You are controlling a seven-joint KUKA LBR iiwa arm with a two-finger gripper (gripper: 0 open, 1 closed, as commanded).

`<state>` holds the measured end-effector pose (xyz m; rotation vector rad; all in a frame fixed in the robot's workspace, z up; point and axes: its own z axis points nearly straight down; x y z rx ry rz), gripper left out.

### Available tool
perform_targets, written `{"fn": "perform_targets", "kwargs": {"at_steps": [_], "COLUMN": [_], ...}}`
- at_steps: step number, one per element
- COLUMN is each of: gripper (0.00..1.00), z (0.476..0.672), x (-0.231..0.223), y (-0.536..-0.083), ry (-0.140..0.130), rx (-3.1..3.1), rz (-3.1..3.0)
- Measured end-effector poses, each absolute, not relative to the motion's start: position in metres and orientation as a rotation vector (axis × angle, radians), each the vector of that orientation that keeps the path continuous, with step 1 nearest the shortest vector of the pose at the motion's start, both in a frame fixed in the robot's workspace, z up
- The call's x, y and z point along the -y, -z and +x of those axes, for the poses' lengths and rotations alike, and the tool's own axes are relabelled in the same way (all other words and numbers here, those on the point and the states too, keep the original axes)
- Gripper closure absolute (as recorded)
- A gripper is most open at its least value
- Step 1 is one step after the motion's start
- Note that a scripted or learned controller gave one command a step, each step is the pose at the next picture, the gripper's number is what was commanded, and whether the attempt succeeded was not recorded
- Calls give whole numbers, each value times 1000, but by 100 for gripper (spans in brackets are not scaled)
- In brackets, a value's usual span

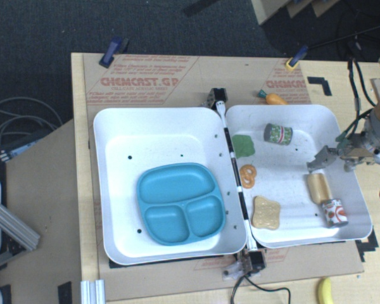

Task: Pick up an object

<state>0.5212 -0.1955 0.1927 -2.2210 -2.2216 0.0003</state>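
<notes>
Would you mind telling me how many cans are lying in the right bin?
2: a green-labelled can near the far wall, and a red-and-white can in the near right corner, beside the tan roll.

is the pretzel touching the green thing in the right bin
Apart. The camera view shows bare white bin floor between the pretzel and the green thing above it.

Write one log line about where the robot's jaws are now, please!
gripper over right bin | above bread roll | holding nothing visible | blue tray in left bin
</notes>
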Motion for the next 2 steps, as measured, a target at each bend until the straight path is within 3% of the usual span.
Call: {"fn": "perform_targets", "kwargs": {"at_steps": [1,2], "gripper": [0,100], "z": [514,514], "x": [220,221], "y": [-94,-104], "ry": [3,2], "rx": [2223,2223], "rz": [-2219,-2222]}}
